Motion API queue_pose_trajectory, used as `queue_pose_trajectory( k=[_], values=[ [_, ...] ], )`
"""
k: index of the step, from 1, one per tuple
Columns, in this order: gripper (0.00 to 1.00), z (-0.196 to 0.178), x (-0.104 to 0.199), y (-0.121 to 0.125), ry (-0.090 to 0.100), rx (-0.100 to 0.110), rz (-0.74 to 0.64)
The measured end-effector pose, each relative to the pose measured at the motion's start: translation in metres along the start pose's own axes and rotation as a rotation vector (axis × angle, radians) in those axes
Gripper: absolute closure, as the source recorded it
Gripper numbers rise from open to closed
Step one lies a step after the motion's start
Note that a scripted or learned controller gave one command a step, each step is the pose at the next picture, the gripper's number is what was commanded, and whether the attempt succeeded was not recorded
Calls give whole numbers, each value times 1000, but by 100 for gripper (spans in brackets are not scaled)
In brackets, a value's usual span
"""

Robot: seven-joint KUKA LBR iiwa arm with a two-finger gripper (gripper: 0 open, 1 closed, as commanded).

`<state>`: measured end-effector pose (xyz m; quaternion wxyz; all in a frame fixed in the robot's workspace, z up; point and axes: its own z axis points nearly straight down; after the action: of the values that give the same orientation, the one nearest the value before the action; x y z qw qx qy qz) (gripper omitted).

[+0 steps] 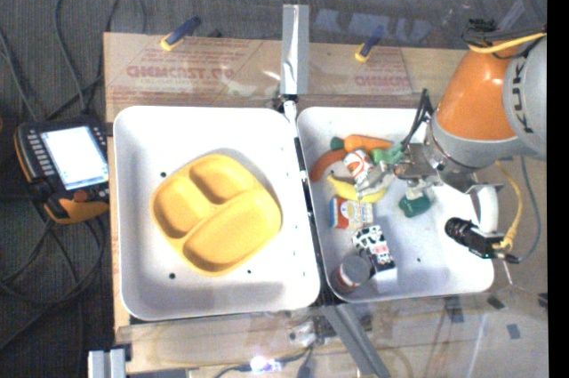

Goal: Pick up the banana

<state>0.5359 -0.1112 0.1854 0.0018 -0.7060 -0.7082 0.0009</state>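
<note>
Yellow banana point(356, 187) lies wedged among clutter — gripper point(411, 170) beside it, grip state impossible to tell — so neighbours may get snagged.

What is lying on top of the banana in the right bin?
A small white and red item lies across the banana, covering its middle. Both yellow ends show. The pincer sits just to its right; what lies under the banana is hidden.

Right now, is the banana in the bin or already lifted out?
In. The banana lies in the right bin among other small items, with the gripper just beside it.
</note>
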Motion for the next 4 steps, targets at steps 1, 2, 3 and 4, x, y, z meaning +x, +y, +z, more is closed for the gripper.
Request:
queue_pose_trajectory(
  k=[1,2,3,4],
  values=[
    [0,95,9,68,-6,-17,-98],
    [100,86,9,67,-3,-14,-98],
    [100,2,39,102,-5,-1,392],
    [0,2,39,102,-5,-1,392]
  ],
)
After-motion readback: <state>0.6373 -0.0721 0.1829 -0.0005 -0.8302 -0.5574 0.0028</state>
